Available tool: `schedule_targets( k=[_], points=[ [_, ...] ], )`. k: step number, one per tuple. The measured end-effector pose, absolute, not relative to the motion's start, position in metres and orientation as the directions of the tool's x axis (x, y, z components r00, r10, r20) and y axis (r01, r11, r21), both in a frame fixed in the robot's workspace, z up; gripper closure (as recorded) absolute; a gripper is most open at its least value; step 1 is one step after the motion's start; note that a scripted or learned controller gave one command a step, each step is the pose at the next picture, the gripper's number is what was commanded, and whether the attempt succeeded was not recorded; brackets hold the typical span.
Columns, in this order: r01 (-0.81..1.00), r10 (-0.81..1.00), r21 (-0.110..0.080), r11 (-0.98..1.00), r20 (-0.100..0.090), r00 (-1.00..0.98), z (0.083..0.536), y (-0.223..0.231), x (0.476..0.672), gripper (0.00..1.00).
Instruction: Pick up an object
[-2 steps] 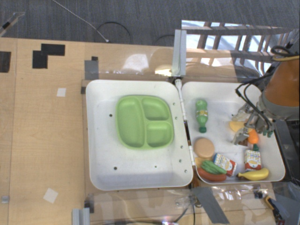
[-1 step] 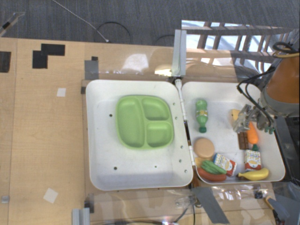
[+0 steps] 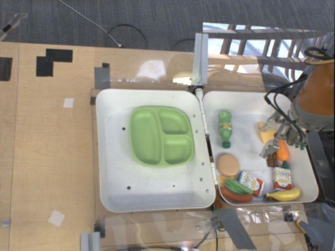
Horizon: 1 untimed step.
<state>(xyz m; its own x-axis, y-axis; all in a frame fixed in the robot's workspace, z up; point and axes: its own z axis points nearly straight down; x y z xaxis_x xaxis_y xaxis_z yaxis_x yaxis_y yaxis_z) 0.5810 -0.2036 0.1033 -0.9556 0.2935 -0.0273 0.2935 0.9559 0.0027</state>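
While the arm reaches in from the right edge, the end effector (image 3: 276,139) sits low in the right bin (image 3: 246,101), fingers spread, nothing visibly between them. Step judged: approach, grasp not yet made. Candidates just beside it: yellow wedge (image 3: 266,133) to its left, orange piece (image 3: 283,152) lower right. Green bottle (image 3: 225,129) lies well left. Left bin (image 3: 112,140) carries the green divided plate (image 3: 160,135). Next: centre over one item, descend, close, lift
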Motion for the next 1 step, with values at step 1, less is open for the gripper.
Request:
schedule_targets(
  k=[1],
  points=[
    [0.342,0.342,0.002,0.940,-0.013,-0.940,0.0890,-0.2033,0.5691,0.00]
  ],
)
